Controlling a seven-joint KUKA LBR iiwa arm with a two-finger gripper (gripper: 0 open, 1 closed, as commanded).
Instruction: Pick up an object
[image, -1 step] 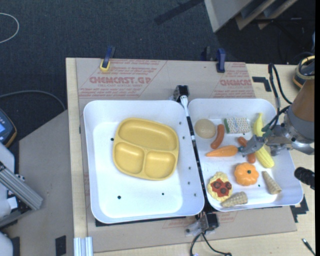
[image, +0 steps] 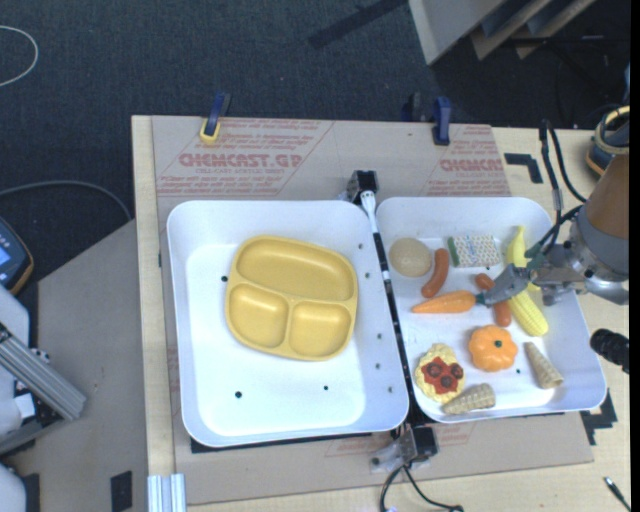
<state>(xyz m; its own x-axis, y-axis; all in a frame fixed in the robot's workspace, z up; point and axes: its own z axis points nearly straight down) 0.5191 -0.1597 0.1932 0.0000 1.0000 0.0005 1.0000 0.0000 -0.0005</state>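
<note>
**Claw low over the right bin's toy food**

Gripper (image: 503, 290) sits at centre right of the frame, reaching in from the right edge over the right-hand shallow white bin (image: 570, 395); whether it is open or closed, or has hold of anything, cannot be told from this angle. Its dark tip lies among a yellow toy corn cob (image: 530, 312), a small red sausage piece (image: 501, 314) and the blunt end of an orange plastic carrot (image: 444, 303). Just below sits a round orange pumpkin toy (image: 493, 348), with a tan cone (image: 543, 365) to its right. Further left lie a red sausage (image: 435, 273), a beige round bun (image: 410, 257) and a small pizza disc (image: 440, 371). The left-hand white bin (image: 200, 380) carries a yellow three-compartment plate (image: 291, 297).
</note>
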